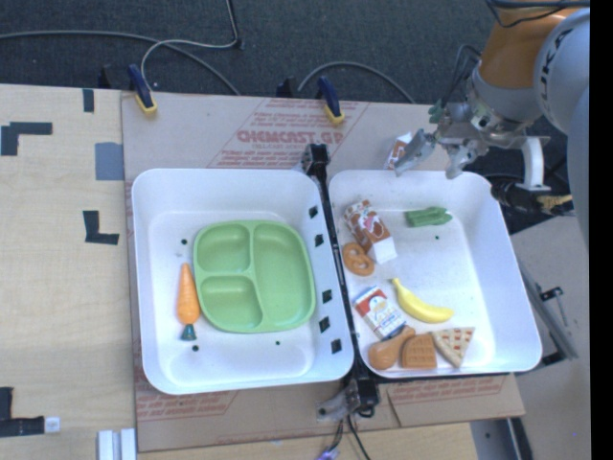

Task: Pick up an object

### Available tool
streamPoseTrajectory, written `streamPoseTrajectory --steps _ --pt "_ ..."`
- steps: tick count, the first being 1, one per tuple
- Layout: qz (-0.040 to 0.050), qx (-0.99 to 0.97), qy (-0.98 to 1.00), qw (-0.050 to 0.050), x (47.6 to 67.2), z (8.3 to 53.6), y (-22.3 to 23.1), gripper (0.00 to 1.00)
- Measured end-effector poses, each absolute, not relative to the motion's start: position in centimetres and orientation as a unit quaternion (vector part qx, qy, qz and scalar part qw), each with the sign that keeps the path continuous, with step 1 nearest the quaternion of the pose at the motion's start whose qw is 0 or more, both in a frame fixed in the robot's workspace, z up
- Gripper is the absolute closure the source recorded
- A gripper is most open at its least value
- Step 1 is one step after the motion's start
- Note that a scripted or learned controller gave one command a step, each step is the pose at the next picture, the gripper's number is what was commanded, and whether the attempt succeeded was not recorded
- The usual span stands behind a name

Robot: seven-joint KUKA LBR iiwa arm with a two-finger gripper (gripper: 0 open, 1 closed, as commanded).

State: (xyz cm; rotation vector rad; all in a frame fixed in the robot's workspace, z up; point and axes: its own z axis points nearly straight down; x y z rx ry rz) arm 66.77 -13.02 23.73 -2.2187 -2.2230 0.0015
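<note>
Pale wood-grain counter (pixel 57 286) marked with grey and black tape pieces (pixel 108 159), overlaid by a brown cardboard sheet (pixel 239 132) printed in red and fixed at its far edge by two blue-and-yellow clamps (pixel 144 92). Beyond lies dark grey carpet (pixel 335 17) crossed by loose cables (pixel 226 8). Lighting is even, with soft shadows.

Bins (pixel 153 257) glossy white plastic. Divided plate (pixel 254 276) smooth green plastic, semi-matt. Carrot (pixel 188 295) and banana (pixel 421 305), at 3 o'clock of plate, shiny plastic. Underlay (pixel 268 132) matt brown cardboard. Bench (pixel 48 276) pale wood-look laminate. Arm (pixel 565 46) satin grey.
</note>
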Motion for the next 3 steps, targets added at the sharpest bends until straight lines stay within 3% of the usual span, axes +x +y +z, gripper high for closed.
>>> streamPoseTrajectory --steps 1,2,3 --pt "0.0009 -0.707 -0.708 0.002 63.7 13.7 -9.3 0.0" --pt "-0.0003 -0.706 -0.708 -0.001 63.3 8.6 -9.4 0.0" --pt "-0.0006 -0.706 -0.708 0.0 63.9 8.6 -9.8 0.0"
